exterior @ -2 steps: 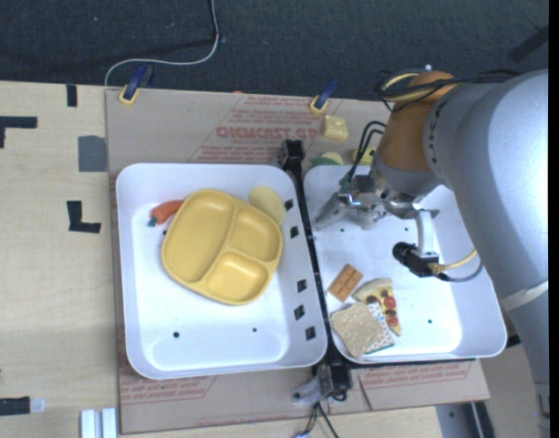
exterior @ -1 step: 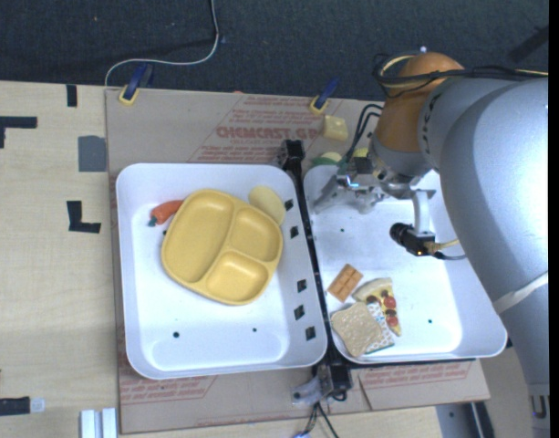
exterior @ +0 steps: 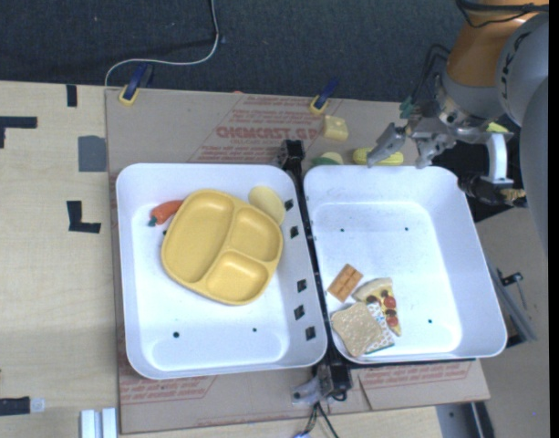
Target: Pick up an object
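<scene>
An object to pick has yet to be settled on, and the likeliest ones lie nearest the camera: in the near corner of the right bin (exterior: 461,245) sit a toast slice (exterior: 360,328), a pizza slice (exterior: 381,301) touching it, and a small cracker (exterior: 345,282) just beside them. All three are flat and low, so I judge them awkward for a two-finger pinch.

A little further back, in the left bin (exterior: 138,272), a yellow divided plate (exterior: 222,245) lies tilted across the middle, with an orange carrot (exterior: 167,211) peeping out at its far left edge and a pale yellow piece (exterior: 267,203) against its far right rim.

Beyond the bins, on the cardboard-covered worktop (exterior: 215,126), a few small yellow and green items (exterior: 334,130) rest near the far edge of the right bin.

The step in hand looks like the start of an approach: nothing is gripped. The hand (exterior: 403,149) hovers above the right bin's far rim, its fingers apart and pointing down toward the left, clamped on nothing. The arm (exterior: 489,44) comes in from the far right, orange band above the wrist, bent over the bin's far corner.

Next it would need to travel toward the camera, descend over a chosen item and line its fingers across a narrow side.
</scene>
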Controlling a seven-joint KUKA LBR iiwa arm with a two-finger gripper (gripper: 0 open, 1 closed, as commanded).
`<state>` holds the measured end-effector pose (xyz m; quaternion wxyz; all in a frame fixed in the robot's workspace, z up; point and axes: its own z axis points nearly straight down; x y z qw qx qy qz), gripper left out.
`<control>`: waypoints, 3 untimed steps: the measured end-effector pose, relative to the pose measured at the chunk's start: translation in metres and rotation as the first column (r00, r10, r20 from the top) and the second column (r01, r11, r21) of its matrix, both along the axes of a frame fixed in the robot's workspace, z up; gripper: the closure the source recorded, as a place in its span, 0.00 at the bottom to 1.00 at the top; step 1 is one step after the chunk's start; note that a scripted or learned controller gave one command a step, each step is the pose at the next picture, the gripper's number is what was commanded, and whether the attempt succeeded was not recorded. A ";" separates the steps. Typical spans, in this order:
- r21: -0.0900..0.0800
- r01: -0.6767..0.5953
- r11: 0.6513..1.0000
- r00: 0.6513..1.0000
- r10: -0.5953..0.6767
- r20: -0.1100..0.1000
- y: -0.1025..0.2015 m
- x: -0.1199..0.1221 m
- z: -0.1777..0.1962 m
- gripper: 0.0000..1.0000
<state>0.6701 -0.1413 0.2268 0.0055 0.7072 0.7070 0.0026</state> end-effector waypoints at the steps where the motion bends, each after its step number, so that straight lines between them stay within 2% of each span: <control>1: 0.005 0.000 1.000 1.000 0.000 -0.020 0.023 -0.053 -0.097 0.00; 2: 0.006 0.000 1.000 1.000 0.000 -0.021 0.041 -0.130 -0.139 0.00; 3: 0.002 -0.001 1.000 1.000 0.001 -0.006 0.040 -0.150 -0.141 0.00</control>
